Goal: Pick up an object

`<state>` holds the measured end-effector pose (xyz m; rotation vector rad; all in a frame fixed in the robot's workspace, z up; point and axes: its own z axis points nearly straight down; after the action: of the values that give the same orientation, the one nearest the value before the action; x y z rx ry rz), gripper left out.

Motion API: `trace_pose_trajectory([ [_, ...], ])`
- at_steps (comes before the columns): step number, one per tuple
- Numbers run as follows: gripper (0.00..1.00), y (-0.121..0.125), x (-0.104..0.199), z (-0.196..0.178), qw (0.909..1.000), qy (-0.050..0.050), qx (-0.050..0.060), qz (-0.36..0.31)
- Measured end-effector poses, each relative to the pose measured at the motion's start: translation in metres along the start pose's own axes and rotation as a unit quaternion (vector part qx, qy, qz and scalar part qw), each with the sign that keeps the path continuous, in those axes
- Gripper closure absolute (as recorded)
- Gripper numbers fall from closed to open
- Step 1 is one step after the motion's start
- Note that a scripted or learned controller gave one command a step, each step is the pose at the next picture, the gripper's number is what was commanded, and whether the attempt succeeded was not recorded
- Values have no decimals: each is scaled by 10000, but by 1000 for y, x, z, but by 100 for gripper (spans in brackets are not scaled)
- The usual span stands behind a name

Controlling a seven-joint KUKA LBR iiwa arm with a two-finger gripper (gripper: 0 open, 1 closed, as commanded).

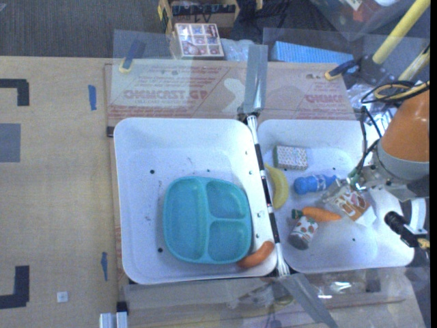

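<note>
The arm [404,139] comes in over the right edge of the right bin [328,257], its orange band above the grey wrist; the gripper [355,183] sits low near that bin's right side, over a small crinkled packet [349,202] with orange and white print; whether it is spread or pressed together I cannot tell, as the wrist hides much of it and the packet blurs into the metal; nothing is plainly seen pinched there.

Just beside the packet, toward the bin's middle, lies a carrot [321,214], its green end pointing at the dividing wall; a small printed can [302,231] lies tipped just below it, touching or nearly touching the carrot's green end; above the carrot lies a blue bottle-like toy [313,183] on its side; a banana [277,186] lies along the bin's left wall; a speckled block like a sponge [291,158] rests near the far left corner of this bin.

In the left bin [136,156], a teal divided plate [206,219] lies toward the near right corner; an orange sausage [257,255] rests against the plate's near right rim, close to the bin's wall.

Beyond the bins, at the bench's far edge, stands a cardboard box [196,5] with a printed card [198,39] before it.
</note>
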<state>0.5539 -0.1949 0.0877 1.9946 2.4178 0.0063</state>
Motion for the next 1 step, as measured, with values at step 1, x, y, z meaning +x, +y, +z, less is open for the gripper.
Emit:
trace_pose_trajectory([
  [1,100,1,-3,-11,10000,-16,-28,22],
])
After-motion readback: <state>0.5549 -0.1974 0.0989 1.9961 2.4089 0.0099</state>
